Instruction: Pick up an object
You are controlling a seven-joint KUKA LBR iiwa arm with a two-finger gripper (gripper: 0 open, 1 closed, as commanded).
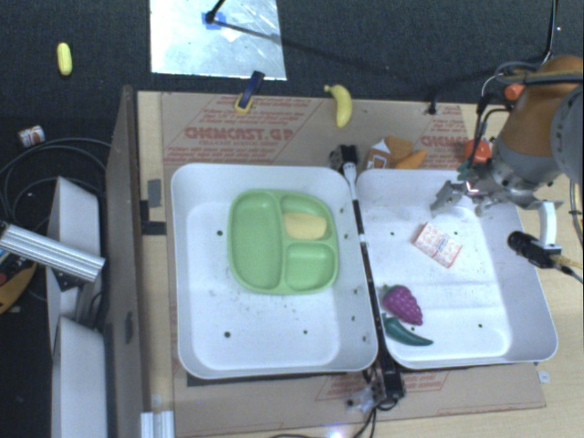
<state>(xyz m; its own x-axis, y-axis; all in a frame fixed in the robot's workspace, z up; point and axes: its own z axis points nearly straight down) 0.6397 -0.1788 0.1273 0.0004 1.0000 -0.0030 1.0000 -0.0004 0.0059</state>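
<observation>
Your gripper (467,192) hangs with jaws spread wide and holding nothing, just beyond the small red-and-white packet (438,244) in the right bin (520,336). That packet lies flat, so the fingers may skid over it and close on nothing.

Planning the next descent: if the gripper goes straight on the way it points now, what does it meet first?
Probably bare floor of the right bin, just up-right of the small patterned packet; the gripper seems offset from it, though depth is unclear.
</observation>
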